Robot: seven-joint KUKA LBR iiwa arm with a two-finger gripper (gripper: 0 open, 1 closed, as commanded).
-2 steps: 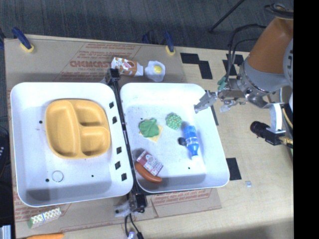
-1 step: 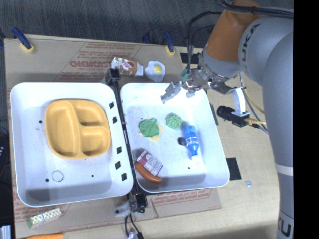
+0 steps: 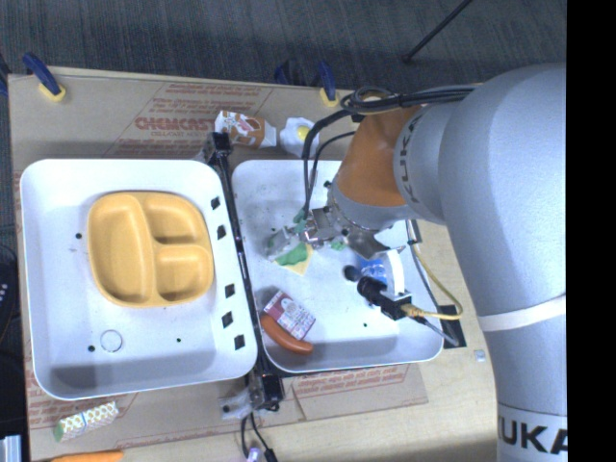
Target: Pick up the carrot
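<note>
The carrot (image 3: pixel 286 338), a short orange-red stick, lies at the front left corner of the right bin (image 3: pixel 423 349), right beside a red and white packet (image 3: pixel 290 314). My gripper (image 3: pixel 306 231) hangs over the middle of the right bin, well behind the carrot and apart from it. It sits just above a green piece (image 3: pixel 287 251) and a yellow piece (image 3: pixel 299 262). The wrist and the orange band hide the bin's back right part.
A yellow divided tray (image 3: pixel 151 248) lies in the left bin (image 3: pixel 48 354). A blue thing (image 3: pixel 377 271) shows under the wrist. Small packets (image 3: pixel 241 126) lie on the cardboard behind the bins, and a wrapped sweet (image 3: pixel 87 418) lies in front of the left bin.
</note>
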